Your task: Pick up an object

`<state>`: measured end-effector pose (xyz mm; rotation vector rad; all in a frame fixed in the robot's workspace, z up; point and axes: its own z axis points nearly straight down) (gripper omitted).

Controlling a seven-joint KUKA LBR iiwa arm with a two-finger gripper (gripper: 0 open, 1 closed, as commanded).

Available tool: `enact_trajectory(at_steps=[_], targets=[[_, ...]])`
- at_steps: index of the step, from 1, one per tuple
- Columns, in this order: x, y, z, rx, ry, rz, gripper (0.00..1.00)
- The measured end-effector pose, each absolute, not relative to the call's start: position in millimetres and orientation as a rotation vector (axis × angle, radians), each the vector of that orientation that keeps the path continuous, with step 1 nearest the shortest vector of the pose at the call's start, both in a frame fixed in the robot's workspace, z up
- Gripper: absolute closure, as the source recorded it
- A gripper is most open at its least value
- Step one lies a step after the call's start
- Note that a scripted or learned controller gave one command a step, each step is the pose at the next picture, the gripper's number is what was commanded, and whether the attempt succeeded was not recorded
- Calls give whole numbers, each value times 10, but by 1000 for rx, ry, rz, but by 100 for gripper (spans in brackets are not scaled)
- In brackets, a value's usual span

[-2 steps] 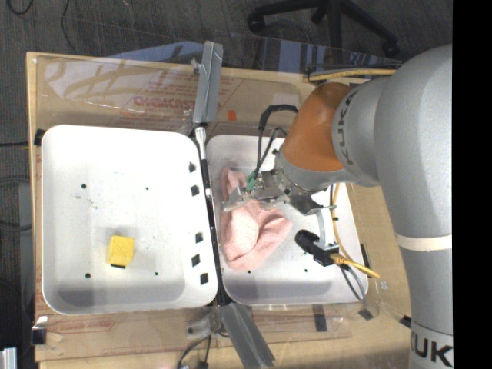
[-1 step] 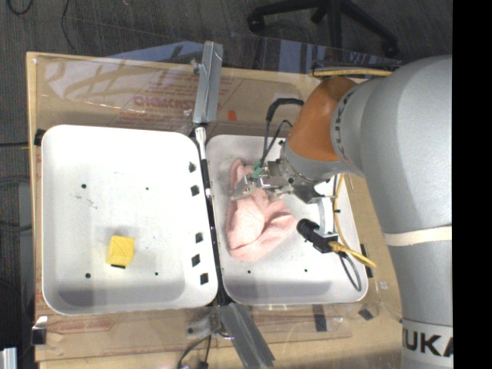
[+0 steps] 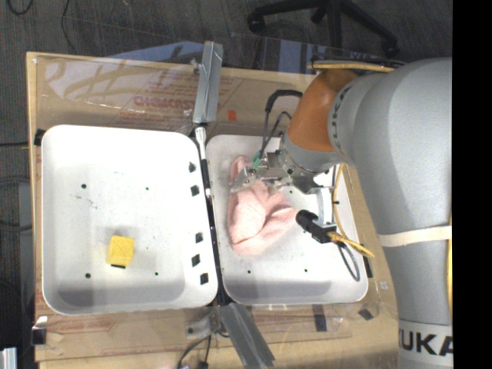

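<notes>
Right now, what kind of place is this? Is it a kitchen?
Probably a robot lab, not a kitchen. A big grey arm reaches over two white bins on a bench, an office chair's base stands on carpet behind, and the bins hold test things: a pink soft object and a yellow block.

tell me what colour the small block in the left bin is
Yellow block, clearest in the camera view.

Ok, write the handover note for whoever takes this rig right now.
Gripper: down in the right bin, at the top edge of the pink soft object; finger state cannot be read from this view.
Pink soft object: lying on the right bin's floor.
Yellow block: in the left bin, lower left, untouched.
Done: arm positioned over the pink object.
Left: confirm a grasp and lift.
</notes>
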<state>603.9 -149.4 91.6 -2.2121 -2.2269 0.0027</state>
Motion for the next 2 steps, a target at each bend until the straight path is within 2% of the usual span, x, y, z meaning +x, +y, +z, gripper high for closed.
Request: enact_trajectory(at_steps=[1,2], targets=[[6040,-1489,997,-2205,-2229,6,100],[6567,-1322,1913,-2218,-2220,4,100]])
